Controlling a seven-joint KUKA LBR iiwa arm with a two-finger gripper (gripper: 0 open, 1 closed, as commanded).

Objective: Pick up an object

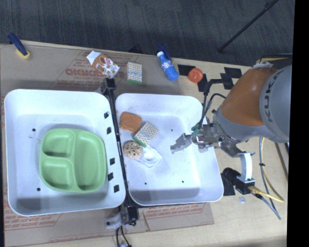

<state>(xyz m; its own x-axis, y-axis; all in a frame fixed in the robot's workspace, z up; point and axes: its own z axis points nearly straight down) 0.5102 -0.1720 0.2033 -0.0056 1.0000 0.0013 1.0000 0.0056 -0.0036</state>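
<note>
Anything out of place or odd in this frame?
Nothing looks spilled or damaged. The green divided plate sits flat in the left bin; the small items cluster at the right bin's left side. The gripper hangs over that bin.

A brown bun (130, 120), a checkered packet (146, 133), a cookie (133, 150) and a clear piece (152, 157) are clustered at the right bin's (192, 190) left side.

Two white bins (12, 141) sit on a tan bench (262, 225): the left holds a light green tray (73, 160), the right a brown bun (130, 121), a green-and-white checked packet (146, 132) and a speckled tan cookie (133, 150).
</note>
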